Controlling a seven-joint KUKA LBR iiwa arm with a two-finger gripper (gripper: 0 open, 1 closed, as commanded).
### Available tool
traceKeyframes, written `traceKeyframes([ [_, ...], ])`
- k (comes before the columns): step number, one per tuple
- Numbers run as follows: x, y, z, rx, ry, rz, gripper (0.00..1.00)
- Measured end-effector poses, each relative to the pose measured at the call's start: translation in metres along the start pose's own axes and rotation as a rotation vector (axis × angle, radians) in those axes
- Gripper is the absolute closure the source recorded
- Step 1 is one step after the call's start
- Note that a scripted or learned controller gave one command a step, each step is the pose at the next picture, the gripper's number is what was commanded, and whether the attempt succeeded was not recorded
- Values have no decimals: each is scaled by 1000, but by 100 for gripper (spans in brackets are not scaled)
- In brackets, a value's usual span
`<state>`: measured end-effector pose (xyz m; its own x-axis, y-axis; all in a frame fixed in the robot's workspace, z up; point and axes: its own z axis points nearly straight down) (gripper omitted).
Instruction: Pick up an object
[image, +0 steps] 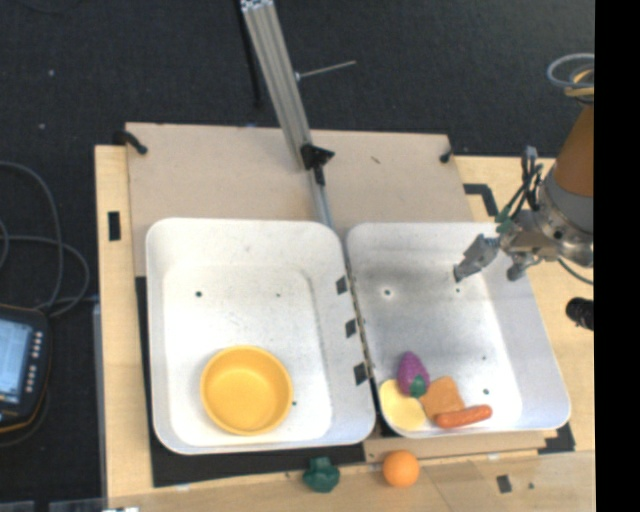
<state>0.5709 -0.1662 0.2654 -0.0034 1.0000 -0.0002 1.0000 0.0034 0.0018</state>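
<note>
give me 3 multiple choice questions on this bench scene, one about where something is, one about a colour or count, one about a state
1. Where does the yellow bowl lie?
A. in the left bin, near its front
B. in the right bin, at its back
C. on the bench outside both bins

2. What colour is the ball on the bench in front of the bins?
A. blue
B. orange
C. white

3. How does the hand stand relative to the small items in the right bin?
A. pressed down on the purple item
B. resting inside the yellow bowl
C. over the back part of that bin, apart from the items clustered in its front corner

Answers:
1. A, the bowl sits in the front part of the left bin.
2. B, the ball beside the green item is orange.
3. C, the hand is well away from the purple item and its neighbours.
</note>
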Motion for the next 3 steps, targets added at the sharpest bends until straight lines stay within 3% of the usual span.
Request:
traceKeyframes([
  [1,0,0,0,0,1,1,0],
  [3,-5,-3,103,1,-1,4,0],
])
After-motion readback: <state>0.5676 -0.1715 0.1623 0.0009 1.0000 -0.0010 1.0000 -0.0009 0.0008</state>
